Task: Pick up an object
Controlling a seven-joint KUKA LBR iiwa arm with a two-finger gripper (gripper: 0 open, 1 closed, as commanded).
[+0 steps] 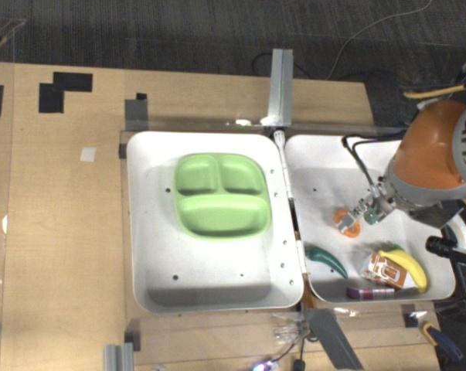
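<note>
In the right bin (325,161), the hand (365,213), grip unclear, touches an orange object (346,222).

No text, label or number is legible on anything here.

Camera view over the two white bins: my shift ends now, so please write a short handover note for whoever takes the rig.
Gripper: low in the right white bin, at the small orange object; whether it grips anything cannot be told.
Things: right bin also holds a curved green piece, a yellow banana, a small orange-brown box against the banana, and a dark purple item by the front wall. The left white bin holds a green divided tray.
Done: arm reached in.
Left: confirm a grasp, then lift an object.
</note>
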